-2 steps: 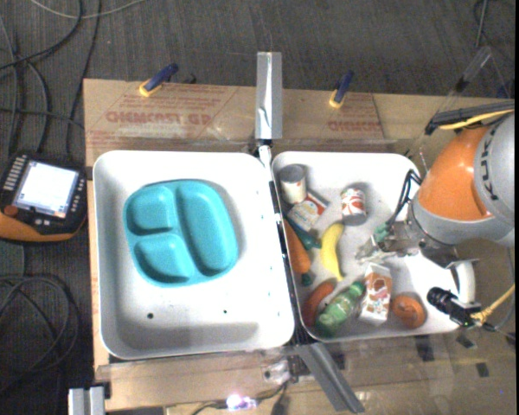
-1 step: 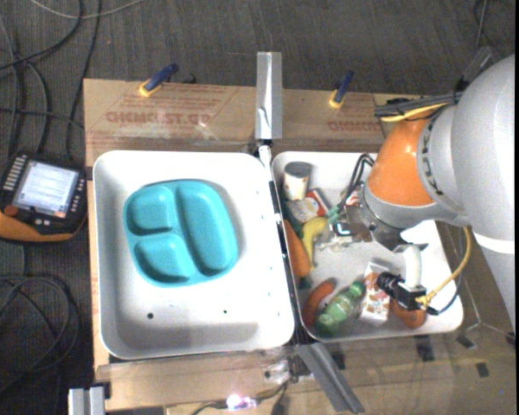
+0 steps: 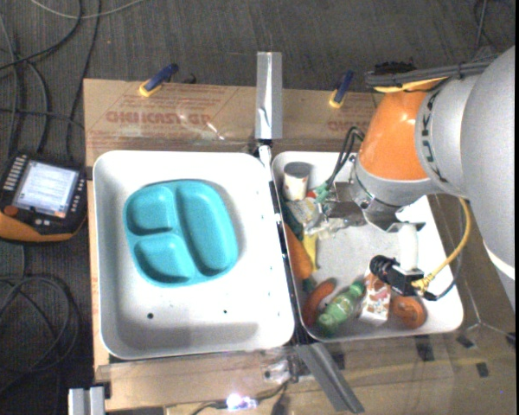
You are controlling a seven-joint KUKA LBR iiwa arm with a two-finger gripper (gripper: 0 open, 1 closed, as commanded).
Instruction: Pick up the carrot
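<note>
Carrot (image 3: 304, 253) lies against left wall of the right bin (image 3: 450, 318), centre-right of frame, long axis running top-to-bottom, slightly slanted. Tool (image 3: 322, 210) hovers just above its upper end; finger opening cannot be told.

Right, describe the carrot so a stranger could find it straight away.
Start at the right-hand white bin, the cluttered one under the arm. Go to its left wall: the carrot lies along it, about halfway down, below the white cup and above the green bottle. It is the only slim, tapered orange piece; the reddish things nearby are rounder.
</note>
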